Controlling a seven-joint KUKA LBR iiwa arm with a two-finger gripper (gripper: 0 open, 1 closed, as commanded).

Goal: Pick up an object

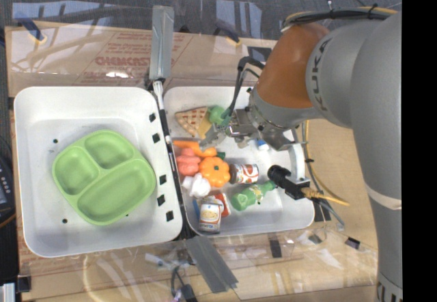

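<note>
In the camera view, the grey arm with its orange band (290,72) reaches in from the right and bends down over the right-hand shallow white bin (300,215), where the loose items are heaped toward the divider side. The gripper (220,128) sits low at the upper part of that pile, just beside a small green rounded piece (218,115) and the tan waffle-patterned wedge (191,119); whether the pincer is wide, narrow or closed on anything I cannot tell, since the wrist hardware covers it. Below it lie an orange toy pumpkin (216,171), a pinkish-red lumpy toy (188,160), a small bottle with a red-and-white label (246,173), a green toy bottle (249,197) and a small labelled jar (209,213), all packed close and touching neighbours, which I judge makes a clean grasp harder. The left-hand shallow white bin (34,157) holds a light green divided plastic plate (104,176), lying flat and well apart from the arm. Judging by the tool's position, the likely target is something at the top of the heap, near the wedge.
</note>
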